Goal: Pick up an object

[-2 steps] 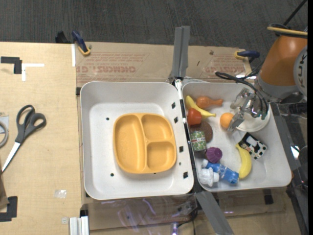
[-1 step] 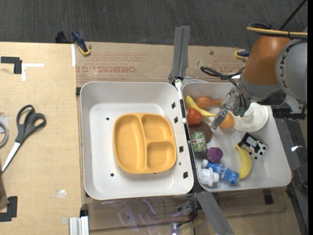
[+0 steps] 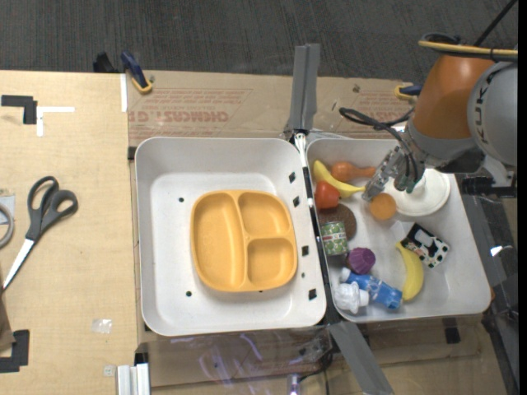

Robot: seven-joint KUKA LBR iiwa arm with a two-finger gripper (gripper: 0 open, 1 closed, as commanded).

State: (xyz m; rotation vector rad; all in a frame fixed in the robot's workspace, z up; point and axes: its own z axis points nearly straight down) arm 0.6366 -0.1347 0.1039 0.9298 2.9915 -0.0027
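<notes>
The pincer (image 3: 385,181) hangs low in the right bin (image 3: 461,303), just above the orange fruit (image 3: 382,207) and beside a white dish (image 3: 430,192); whether it is spread or pinched cannot be told. The round fruit could roll from a glancing touch toward the far banana (image 3: 336,180) and tomato (image 3: 327,194); crowding there could spoil the grasp.

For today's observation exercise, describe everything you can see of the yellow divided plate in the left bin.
The yellow divided plate looks like smooth moulded plastic, a rounded square with a raised rim. Ridges split it into three compartments: one tall one on the left and two smaller ones stacked on the right. Nothing lies in it. It sits flat, right way up and turned slightly askew, near the middle of the left bin, resting on its floor and apart from its walls.
</notes>
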